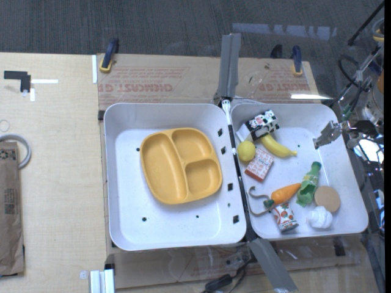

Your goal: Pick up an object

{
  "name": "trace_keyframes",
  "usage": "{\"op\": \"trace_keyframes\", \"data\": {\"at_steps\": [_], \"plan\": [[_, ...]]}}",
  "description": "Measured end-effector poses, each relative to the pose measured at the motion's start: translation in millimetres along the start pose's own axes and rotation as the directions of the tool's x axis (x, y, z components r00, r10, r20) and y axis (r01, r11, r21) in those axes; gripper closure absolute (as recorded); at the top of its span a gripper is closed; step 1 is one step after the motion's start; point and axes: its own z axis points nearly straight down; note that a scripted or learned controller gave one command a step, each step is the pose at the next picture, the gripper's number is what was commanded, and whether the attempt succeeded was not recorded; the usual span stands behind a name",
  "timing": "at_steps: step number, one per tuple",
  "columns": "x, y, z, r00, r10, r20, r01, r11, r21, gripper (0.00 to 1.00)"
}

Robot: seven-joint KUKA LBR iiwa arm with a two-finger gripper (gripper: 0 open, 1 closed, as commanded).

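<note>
grey metal end effector (330, 134) with dark cables behind it.

From my remote station I see the arm (366, 112) at the far right edge of the camera view, largely cut off by the frame. Its visible part is a cluster of dark links, cables and metallic fittings. A grey pointed piece (325, 137) projects leftward from this cluster at a slight downward tilt. I cannot make out the gripper clearly.
</note>
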Motion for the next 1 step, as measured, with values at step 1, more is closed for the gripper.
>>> {"op": "trace_keyframes", "data": {"at_steps": [1], "plan": [[-0.3, 0.4, -8.4, 1.0, -0.002, 0.001, 0.002, 1.0, 0.001, 1.0]]}}
